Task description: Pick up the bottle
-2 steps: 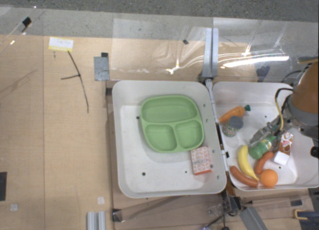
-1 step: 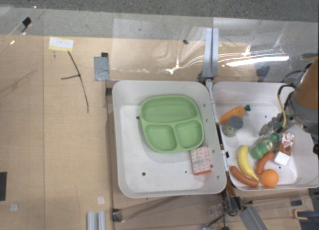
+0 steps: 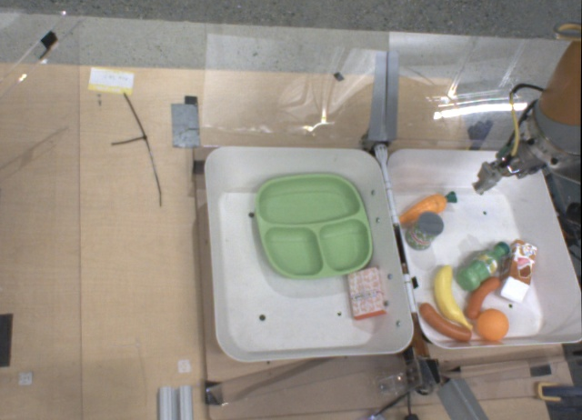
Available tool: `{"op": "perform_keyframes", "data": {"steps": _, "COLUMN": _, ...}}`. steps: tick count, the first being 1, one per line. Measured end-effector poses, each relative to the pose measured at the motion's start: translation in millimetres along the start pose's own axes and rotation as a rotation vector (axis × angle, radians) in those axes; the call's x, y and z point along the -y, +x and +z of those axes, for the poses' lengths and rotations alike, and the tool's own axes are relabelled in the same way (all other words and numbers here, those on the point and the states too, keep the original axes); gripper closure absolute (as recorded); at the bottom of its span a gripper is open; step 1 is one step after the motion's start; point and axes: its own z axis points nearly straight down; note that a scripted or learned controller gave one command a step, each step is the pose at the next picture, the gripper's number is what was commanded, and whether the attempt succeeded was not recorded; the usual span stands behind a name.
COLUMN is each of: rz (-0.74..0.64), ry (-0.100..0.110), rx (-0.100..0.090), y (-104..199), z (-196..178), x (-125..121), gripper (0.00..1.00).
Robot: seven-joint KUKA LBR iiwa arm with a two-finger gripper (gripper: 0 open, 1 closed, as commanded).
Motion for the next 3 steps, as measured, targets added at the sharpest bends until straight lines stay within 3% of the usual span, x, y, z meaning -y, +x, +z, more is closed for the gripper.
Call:
{"op": "perform_keyframes", "data": {"steps": 1, "rz": 0.0, "ry": 0.001, "rx": 0.0, "y": -0.1, "z": 0.4, "x": 0.3, "gripper": 0.0}}
{"op": "perform_keyframes", "data": {"steps": 2, "rz": 0.068, "ry": 0.004, "rx": 0.001, "y": -44.0, "z": 22.5, "x": 93.9, "gripper": 0.0}}
{"op": "perform_keyframes", "data": {"steps": 3, "rz": -0.163, "ry": 0.003, "rx": -0.002, "y": -13.4, "z": 84.7, "x": 88.6, "gripper": 0.0}}
